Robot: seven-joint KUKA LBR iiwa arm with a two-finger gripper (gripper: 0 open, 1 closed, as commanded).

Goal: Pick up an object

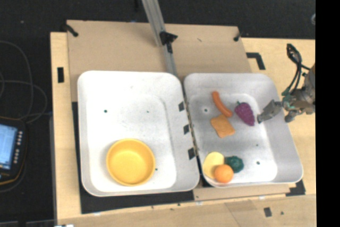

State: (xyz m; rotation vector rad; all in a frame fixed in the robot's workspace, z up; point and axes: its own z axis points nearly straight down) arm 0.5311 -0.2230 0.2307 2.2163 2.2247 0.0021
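The right bin (276, 157) holds several small objects. An orange carrot (222, 103) lies near its middle, with a purple bunch of grapes (244, 112) to its right and a flat orange-tan piece (222, 126) just below. At the front lie a pale yellow fruit (213, 160), an orange ball (223, 173) and a dark green piece (234, 162). My gripper (279, 112) hovers over the right bin's right side, just right of the grapes. It stands open, with nothing between its fingers.
A yellow bowl (130, 161) sits at the front of the left bin (127, 93). A metal pole (151, 2) slants down from the top to the gap between the bins. A tablet (8, 149) lies at the far left.
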